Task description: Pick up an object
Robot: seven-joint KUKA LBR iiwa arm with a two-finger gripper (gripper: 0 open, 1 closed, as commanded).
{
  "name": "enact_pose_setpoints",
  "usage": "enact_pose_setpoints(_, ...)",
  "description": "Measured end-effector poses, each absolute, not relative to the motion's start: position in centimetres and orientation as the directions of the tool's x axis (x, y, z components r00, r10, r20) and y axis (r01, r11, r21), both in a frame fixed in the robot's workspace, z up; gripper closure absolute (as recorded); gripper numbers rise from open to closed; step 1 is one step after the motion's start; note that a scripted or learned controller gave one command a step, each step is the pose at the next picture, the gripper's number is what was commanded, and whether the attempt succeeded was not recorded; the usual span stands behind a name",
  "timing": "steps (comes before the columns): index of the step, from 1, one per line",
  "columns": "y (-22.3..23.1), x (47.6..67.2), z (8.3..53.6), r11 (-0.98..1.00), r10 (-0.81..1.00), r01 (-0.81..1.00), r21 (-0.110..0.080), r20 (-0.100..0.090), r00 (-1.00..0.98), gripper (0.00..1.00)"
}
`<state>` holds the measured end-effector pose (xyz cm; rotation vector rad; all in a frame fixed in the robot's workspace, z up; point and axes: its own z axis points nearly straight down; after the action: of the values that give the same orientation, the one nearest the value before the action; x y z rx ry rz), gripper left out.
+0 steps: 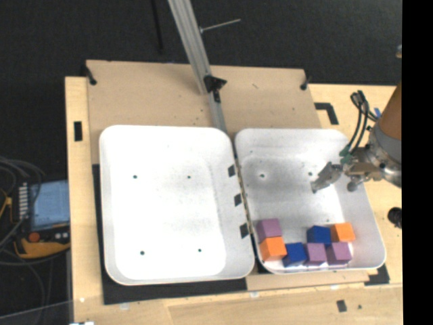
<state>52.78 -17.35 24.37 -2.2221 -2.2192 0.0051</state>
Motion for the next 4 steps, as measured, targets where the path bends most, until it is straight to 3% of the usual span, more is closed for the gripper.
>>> enact_pose_setpoints(2,-18.1,52.2,14.0,-0.002,1.000,1.000,-0.003,-0.001,0.002,0.00)
enact_pose_setpoints(3,-18.1,52.5,15.4,-0.008,1.000,1.000,0.006,-0.001,0.008,1.00)
enact_pose_setpoints(4,-18.9,53.1,20.1,0.001,1.000,1.000,0.006,-0.003,-0.001,1.00)
